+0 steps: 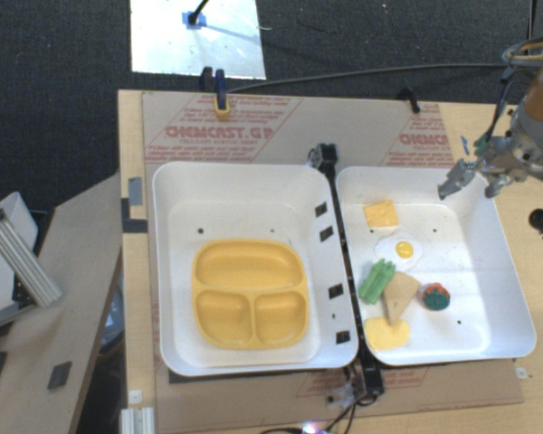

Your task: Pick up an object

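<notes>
The right bin (489, 242) holds several toy foods. A yellow cheese square (381, 213) lies at its back left, with a fried egg (400, 250) just in front of it. Nearer the front lie a green vegetable (376, 280), a tan wedge (398, 297), a red and green piece (435, 296) and a flat yellow piece (386, 334). My gripper (473, 184) hangs over the bin's back right corner, well apart from all the foods. It is open, with nothing between its fingers (452, 183).
The left bin (181, 206) holds a yellow divided tray (250, 292). A black divider with clips (335, 242) runs between the bins. A cable (380, 69) crosses the back of the bench. A blue and yellow clamp (220, 93) stands at the back edge.
</notes>
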Action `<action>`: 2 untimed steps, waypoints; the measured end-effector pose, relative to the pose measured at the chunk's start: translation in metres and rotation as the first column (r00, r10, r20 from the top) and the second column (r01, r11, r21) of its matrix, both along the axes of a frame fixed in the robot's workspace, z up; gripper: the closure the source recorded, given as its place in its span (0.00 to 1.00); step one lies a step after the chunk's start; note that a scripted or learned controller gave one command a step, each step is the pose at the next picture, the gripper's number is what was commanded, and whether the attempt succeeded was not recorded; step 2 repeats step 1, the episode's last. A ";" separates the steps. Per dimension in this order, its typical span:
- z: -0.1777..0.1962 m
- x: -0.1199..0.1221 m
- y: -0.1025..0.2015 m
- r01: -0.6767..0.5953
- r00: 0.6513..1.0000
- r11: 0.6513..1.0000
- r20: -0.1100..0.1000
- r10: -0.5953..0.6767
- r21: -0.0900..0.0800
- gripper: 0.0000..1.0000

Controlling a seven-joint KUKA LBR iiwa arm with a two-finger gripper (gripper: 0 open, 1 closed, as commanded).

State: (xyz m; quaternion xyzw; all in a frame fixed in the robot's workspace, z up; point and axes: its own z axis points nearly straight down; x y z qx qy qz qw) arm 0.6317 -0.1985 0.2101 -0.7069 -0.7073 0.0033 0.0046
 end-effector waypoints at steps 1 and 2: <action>0.009 0.003 0.001 -0.003 1.000 1.000 0.013 0.003 -0.002 0.00; 0.009 0.003 0.001 -0.003 1.000 1.000 0.013 0.003 -0.002 0.00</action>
